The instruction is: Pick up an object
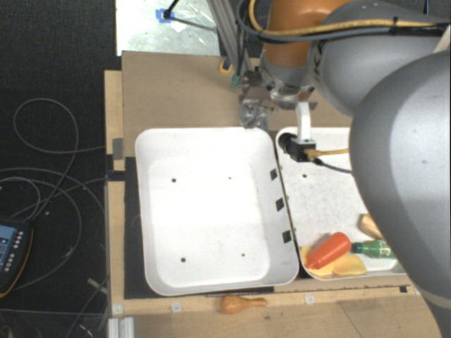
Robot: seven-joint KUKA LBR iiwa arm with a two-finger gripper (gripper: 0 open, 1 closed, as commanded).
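Observation:
My gripper [252, 115] hangs over the far rim of the left bin [211, 210], near its far right corner, and looks blurred. In the near corner of the right bin [317, 196] lie an orange-red carrot-shaped object [328, 249], a yellow piece [347, 265] beside it, a small green bottle [373, 248] and a tan object [369, 224] partly hidden by the arm. The gripper is well away from all of them. Nothing shows beneath the gripper.
A tan pear-shaped object [242, 303] lies on the bench outside the bins, in front of the left bin. The arm's grey bulk [402, 139] covers much of the right bin. Cables and a handheld pendant [10, 248] lie on the floor at left.

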